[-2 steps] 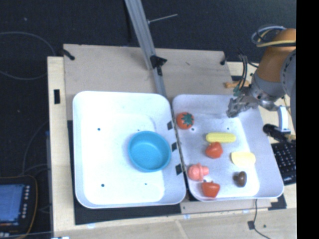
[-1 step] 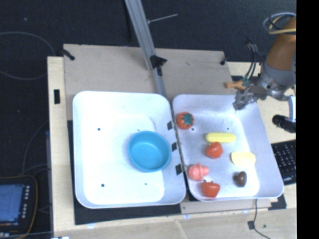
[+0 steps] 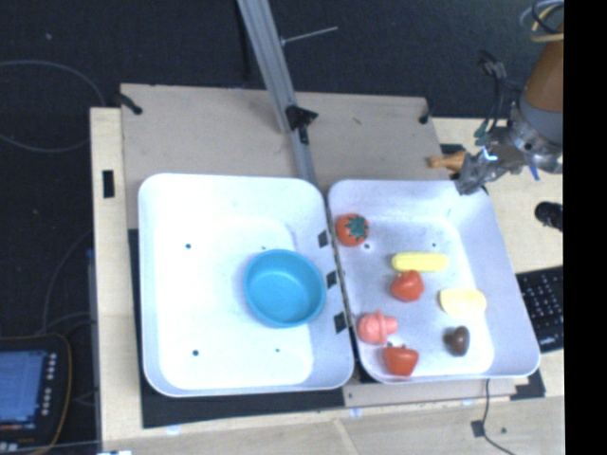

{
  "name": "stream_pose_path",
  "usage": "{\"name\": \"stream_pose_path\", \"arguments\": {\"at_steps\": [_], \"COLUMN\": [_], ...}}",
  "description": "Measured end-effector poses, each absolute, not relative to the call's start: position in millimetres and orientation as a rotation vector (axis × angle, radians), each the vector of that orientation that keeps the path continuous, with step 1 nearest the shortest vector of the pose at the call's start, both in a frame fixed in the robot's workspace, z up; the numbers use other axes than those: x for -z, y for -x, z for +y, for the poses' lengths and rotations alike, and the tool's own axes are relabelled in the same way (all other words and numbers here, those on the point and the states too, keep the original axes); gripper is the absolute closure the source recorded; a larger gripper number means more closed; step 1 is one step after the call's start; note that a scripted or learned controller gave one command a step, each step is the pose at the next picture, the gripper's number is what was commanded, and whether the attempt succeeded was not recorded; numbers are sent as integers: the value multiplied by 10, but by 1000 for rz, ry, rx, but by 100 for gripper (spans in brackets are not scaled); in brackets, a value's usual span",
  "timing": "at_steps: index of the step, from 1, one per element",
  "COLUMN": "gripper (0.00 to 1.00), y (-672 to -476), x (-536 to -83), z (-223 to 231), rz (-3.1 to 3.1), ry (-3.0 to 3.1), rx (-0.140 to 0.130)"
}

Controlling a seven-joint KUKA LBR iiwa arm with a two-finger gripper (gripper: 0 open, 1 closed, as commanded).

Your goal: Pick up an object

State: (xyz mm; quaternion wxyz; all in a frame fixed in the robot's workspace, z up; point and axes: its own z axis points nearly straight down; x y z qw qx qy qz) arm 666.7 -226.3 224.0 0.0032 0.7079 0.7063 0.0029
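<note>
The right bin (image 3: 479,218) holds several small toys: a red tomato-like piece with a green top (image 3: 352,228), a yellow bar (image 3: 420,263), a red piece (image 3: 408,286), a pale yellow block (image 3: 462,300), a pink piece (image 3: 377,327), a red piece with green (image 3: 400,359) and a dark brown piece (image 3: 457,339). My gripper (image 3: 471,178) hangs over the bin's far right corner, well away from the toys. Nothing shows between its fingers.
A blue bowl (image 3: 283,287) sits in the left bin (image 3: 180,216). A grey metal pole (image 3: 270,60) slants up from between the bins. A keyboard (image 3: 543,306) lies right of the right bin. A small orange item (image 3: 446,160) rests on the bench near the gripper.
</note>
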Motion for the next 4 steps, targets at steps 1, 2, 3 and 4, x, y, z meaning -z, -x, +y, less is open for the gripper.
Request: {"name": "stream_pose_path", "arguments": {"at_steps": [1, 2, 3, 4], "gripper": [100, 100, 100, 100], "y": [-6556, -6420, -6352, -6133], "x": [-2390, -2314, -2430, -2432], "z": [-1734, -1189, -597, -81], "rz": [2232, 2230, 2236, 2236], "ry": [-2213, -2215, -2214, -2214], "rx": [-4, 0, -2, 1]}}
